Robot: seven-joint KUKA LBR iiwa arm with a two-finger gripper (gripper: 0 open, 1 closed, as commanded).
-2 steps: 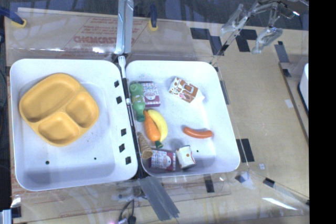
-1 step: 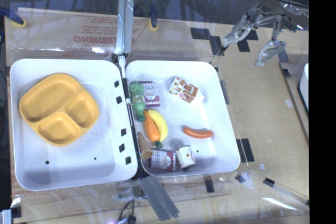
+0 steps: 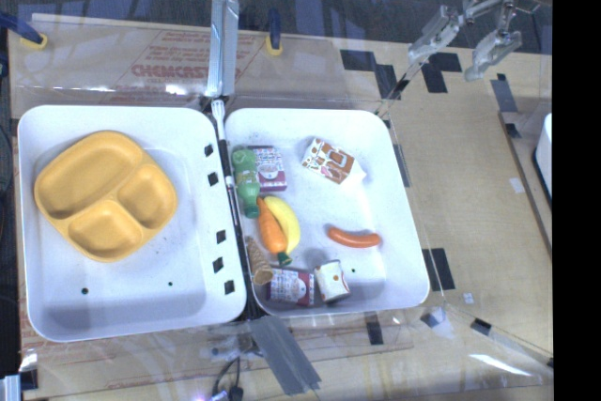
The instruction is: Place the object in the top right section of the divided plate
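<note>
Two white bins (image 3: 56, 315), one yellow plate and a pile of toy food.
The yellow three-part plate (image 3: 105, 193) lay in the left bin. The right bin held one banana (image 3: 285, 221), one carrot (image 3: 271, 230) and one sausage (image 3: 354, 238). The clear-fingered gripper (image 3: 465, 42) hung far right, wide apart, holding nothing.

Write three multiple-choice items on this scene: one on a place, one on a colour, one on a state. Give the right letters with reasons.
1. Where does the divided plate lie?
A. left bin
B. right bin
C. bare bench

2. What colour is the plate?
A. blue
B. yellow
C. red

3. How is the gripper just now?
A. shut on the banana
B. pressed on the plate
C. open, above the bench beyond the right bin

Key: 1 A, it sits in the left bin. 2 B, it is yellow. 3 C, its fingers are spread with nothing between them; the banana lies in the right bin.
</note>
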